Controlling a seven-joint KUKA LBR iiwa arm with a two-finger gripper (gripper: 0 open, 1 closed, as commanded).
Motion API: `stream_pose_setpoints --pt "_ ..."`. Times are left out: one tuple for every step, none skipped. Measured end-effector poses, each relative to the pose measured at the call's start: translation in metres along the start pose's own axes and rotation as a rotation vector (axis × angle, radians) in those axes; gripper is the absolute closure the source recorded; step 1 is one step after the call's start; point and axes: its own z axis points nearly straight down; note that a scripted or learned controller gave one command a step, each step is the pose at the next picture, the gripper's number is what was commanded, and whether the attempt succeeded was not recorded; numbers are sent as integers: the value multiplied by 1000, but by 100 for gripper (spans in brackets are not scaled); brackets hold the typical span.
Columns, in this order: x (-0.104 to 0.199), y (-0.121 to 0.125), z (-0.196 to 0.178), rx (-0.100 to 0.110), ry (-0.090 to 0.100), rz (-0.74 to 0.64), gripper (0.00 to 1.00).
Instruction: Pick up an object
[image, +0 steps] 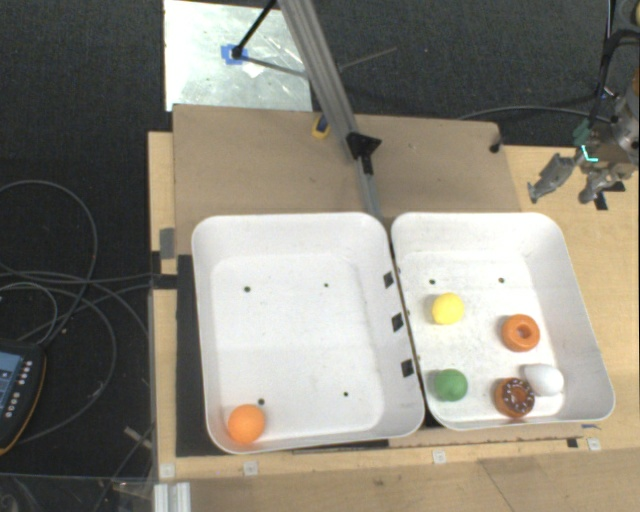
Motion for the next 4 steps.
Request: stream_pose_setpoints --pt "0 1 -3 -4 -2 -2 0" --pt "2 4 38 -1 -1 -2 0" --pt "1 12 96 1 0 -2 0" --pt "0 5 156 2 0 1 0"
